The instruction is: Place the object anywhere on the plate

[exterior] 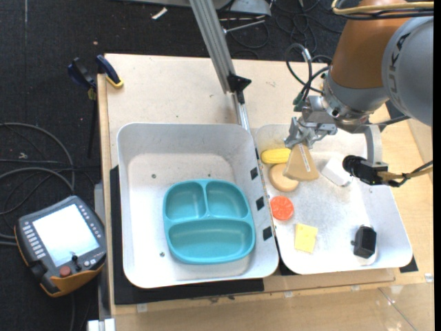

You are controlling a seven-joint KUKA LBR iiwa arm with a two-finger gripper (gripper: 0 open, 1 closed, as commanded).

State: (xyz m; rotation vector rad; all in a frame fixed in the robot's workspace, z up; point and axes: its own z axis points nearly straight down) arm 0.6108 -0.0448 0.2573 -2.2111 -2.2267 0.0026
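My arm [386,54] comes in from the upper right of the frame, grey with its orange band bulging above the wrist, and bends down so that my pincer [303,138] hangs over the upper left part of the right bin [386,254]. Whether my pincer is wide or narrow I cannot tell; the tips are lost against the things below.

Just beneath it a tan wedge [302,164] leans with its narrow end up toward my pincer and its broad end toward the lower frame, its long axis nearly vertical in the picture. Beside it lie a yellow banana-like piece [275,156], a tan round disc [282,178], an orange slice [282,207], a yellow square block [305,238], a white block [335,174] and a black object [364,241].

The left bin [138,150] holds the teal divided plate [207,221], lying at centre-left. Both bins sit on a pale wooden table [172,92]. A teach pendant [60,243] rests on the dark floor at lower left.
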